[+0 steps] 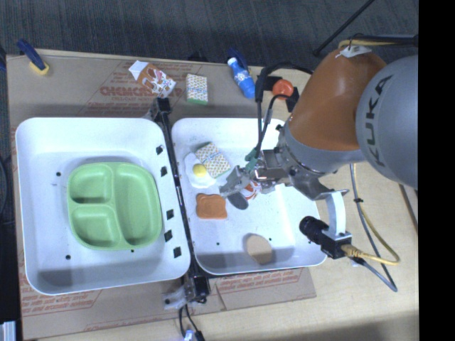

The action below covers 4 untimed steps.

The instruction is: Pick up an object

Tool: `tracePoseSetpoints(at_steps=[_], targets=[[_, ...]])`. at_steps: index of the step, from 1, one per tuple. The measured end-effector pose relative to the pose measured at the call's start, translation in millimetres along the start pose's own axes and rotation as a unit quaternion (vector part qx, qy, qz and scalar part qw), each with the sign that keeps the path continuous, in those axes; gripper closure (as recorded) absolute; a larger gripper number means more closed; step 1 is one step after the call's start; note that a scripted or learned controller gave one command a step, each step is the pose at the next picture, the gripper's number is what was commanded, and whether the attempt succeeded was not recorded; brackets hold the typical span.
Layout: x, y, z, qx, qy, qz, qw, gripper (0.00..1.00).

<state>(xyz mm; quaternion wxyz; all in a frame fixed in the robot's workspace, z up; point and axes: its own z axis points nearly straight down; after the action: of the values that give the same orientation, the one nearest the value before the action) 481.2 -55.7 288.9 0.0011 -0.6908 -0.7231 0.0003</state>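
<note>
Near the front edge of the right bin (213, 261) lies a tan oval piece (259, 248), with bare floor to its left. Behind it, an orange piece (211, 206) sits toward the bin's left wall. The gripper (238, 189) hangs just right of it over the bin's middle; whether its fingers are parted cannot be told. Farther back, a checkered packet (214, 160) and yellow piece (200, 170) touch. The left bin (32, 190) carries a green divided tray (114, 204).

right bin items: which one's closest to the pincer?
The orange toast piece, just below-left of the pincer. The fried egg and patterned packet lie farther up-left; the tan round piece sits near the bin's front edge.
</note>
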Motion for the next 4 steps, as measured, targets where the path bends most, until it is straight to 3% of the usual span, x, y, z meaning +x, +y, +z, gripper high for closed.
tracePoseSetpoints(at_steps=[1,2,3,4], targets=[[0.2,0.4,-10.0,0.000,0.000,-0.004,1.0000,1.00],[36.3,-3.8,98.3,0.002,0.000,0.020,0.9998,1.00],[-26.3,-6.1,80.3,0.000,-0.001,0.021,0.9998,1.00],[-25.5,-4.9,70.0,0.000,0.000,0.018,0.9998,1.00]])
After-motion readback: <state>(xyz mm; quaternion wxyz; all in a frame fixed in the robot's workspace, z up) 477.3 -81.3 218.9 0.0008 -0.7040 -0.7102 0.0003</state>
